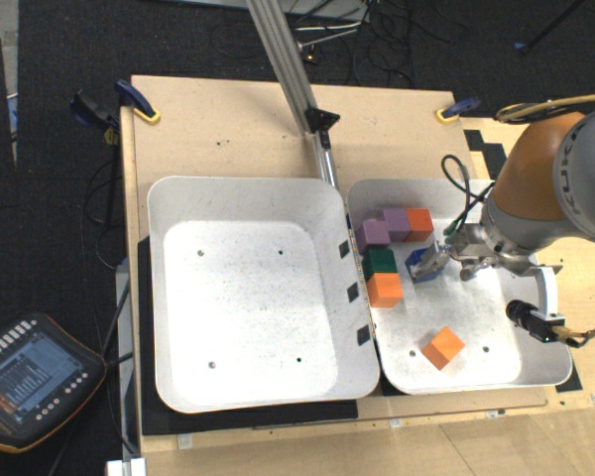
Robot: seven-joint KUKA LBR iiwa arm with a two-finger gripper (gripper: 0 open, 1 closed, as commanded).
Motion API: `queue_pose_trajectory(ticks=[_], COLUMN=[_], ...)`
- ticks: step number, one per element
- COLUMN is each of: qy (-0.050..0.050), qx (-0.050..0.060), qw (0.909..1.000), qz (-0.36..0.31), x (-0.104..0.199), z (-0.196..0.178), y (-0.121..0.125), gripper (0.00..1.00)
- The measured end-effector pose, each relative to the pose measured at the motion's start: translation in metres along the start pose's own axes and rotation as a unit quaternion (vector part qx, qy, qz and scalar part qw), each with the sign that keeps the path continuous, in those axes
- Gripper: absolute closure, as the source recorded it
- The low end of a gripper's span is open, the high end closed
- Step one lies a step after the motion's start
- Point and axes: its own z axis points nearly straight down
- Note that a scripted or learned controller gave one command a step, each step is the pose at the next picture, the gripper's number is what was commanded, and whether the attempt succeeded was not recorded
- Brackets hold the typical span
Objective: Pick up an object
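Observation:
The right bin holds several blocks. Two purple blocks and an orange block lie at its back left. In front of them, a green block rests against another orange block. A third orange block lies alone near the front. My gripper is low in the bin's middle, reaching in from the right. A small blue block sits right at its tip, just right of the green block. Whether the blue block is gripped is hidden by the wrist.
The left bin lies beside the right one, with their rims meeting in the middle. A slanted metal pole comes down to the bench's back edge. A teach pendant lies on the floor at the left.

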Motion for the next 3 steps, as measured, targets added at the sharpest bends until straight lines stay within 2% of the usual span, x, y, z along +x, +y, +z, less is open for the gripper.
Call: queue_pose_trajectory(ticks=[1, 3], qy=[-0.001, -0.001], qx=[-0.003, -0.006], qw=[1.0000, 1.0000], qz=[0.000, -0.002], x=[-0.001, 0.013], z=[-0.014, -0.115], y=[0.001, 0.011], gripper=[1.00, 1.00])
